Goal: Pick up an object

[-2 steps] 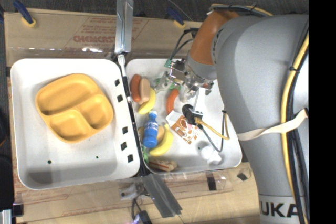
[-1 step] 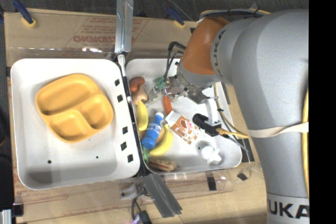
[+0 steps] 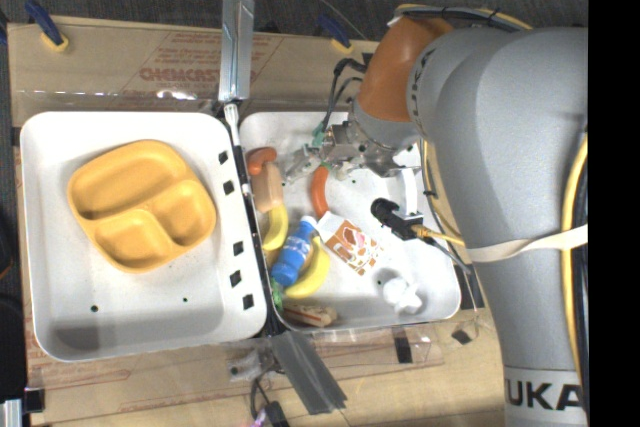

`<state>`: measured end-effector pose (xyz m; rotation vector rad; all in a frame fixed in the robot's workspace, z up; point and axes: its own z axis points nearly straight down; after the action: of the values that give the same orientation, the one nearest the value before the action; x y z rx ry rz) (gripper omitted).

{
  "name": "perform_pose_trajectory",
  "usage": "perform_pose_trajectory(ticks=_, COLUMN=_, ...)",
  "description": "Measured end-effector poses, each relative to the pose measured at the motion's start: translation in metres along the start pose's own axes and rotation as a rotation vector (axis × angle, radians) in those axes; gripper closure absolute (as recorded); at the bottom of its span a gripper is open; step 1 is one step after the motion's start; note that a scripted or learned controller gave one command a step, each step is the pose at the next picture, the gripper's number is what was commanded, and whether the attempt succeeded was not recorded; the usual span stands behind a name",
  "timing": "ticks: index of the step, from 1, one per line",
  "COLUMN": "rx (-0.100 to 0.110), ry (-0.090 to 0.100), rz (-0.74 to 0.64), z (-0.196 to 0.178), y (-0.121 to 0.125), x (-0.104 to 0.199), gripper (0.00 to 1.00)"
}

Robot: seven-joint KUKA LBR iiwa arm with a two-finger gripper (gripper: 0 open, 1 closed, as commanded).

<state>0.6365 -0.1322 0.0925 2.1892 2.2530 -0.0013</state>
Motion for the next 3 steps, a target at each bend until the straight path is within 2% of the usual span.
perform_pose_trajectory(ticks=1, rx=-0.002, ry=0.001, rz=-0.126, z=-0.003, y=0.021, x=0.010, gripper=0.00)
perform_pose_trajectory(ticks=2, rx=0.002, ry=0.001, rz=-0.273, z=0.001, y=-0.028, x=0.022, gripper=0.00)
perform_pose_trajectory(ticks=3, rx=0.001, ry=0.002, rz=-0.434, z=0.001, y=-0.067, x=0.035, gripper=0.00)
